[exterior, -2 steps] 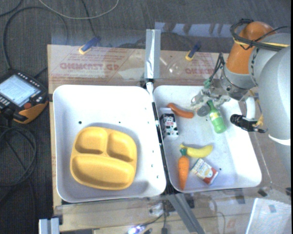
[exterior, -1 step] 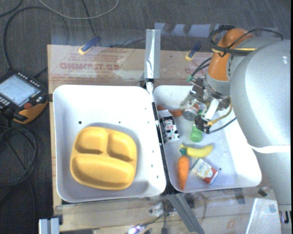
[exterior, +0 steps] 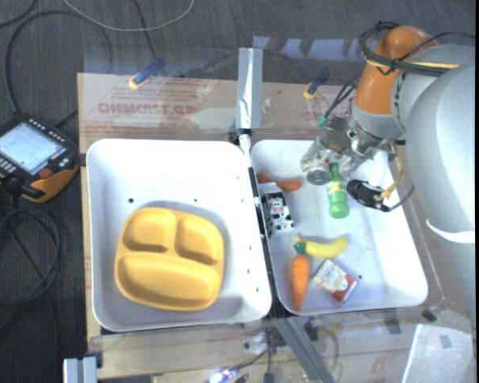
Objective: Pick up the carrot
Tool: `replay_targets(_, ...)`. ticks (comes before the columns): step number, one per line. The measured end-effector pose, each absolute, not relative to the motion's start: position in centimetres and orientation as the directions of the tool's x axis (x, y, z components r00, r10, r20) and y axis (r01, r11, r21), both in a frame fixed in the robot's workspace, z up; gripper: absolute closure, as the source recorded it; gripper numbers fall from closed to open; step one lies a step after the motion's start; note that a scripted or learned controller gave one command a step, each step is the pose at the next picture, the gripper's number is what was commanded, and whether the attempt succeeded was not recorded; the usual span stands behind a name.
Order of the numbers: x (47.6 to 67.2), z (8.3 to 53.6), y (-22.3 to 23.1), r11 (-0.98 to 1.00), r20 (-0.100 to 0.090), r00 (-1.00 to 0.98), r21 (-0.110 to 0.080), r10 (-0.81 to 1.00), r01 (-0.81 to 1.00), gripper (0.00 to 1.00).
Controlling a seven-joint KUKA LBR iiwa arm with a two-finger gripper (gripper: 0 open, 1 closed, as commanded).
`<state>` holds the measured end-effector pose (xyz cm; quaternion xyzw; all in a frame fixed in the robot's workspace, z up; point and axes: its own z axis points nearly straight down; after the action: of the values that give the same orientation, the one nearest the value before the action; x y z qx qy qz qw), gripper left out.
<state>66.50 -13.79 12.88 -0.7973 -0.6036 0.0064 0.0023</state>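
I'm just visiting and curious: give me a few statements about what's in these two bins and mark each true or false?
1. The carrot lies in the right bin. True.
2. The yellow tray sits in the right bin. False: it is in the left bin.
3. The gripper is over the left bin. False: it is over the right bin's far end.
4. A banana lies just beyond the carrot. True.
5. The green bottle lies in the left bin. False: it is in the right bin.
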Motion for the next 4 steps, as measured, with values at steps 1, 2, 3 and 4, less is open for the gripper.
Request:
replay_targets(1, 66.8, 18.3, -7.6, 0.053, -0.002, -0.053, -0.002, 0.999, 0.999, 1.0)
replay_targets(2, 63.2, 18.2, -2.0, -0.153, 0.0, 0.153, -0.003, 0.988, 0.988, 1.0)
replay_targets(3, 57.4, 18.3, -6.5, 0.057, 0.0, -0.057, -0.002, 0.998, 0.998, 1.0)
replay_targets(4, 66.8, 15.5, -12.0, -0.12, -0.003, 0.12, -0.003, 0.993, 0.993, 1.0)
